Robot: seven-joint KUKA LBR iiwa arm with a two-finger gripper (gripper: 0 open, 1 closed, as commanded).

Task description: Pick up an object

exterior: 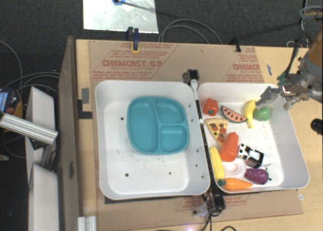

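The right bin (295, 149) holds several toy foods: a green apple (263, 113), a yellow banana (250, 111), a watermelon slice (234, 115), a red pepper (210, 107), a pizza slice (218, 129), an orange-red piece (229, 145), a corn cob (217, 163), purple grapes (257, 175) and a carrot (237, 184). My gripper (277, 99) hovers over the bin's far right corner, just above and right of the apple. It is open with nothing between its fingers.
The left bin (108, 139) holds a blue divided plate (157, 125). A black-and-white toy (251, 155) and a white piece (233, 167) lie among the foods. A ridge (198, 119) separates the bins. Cables run behind the bench.
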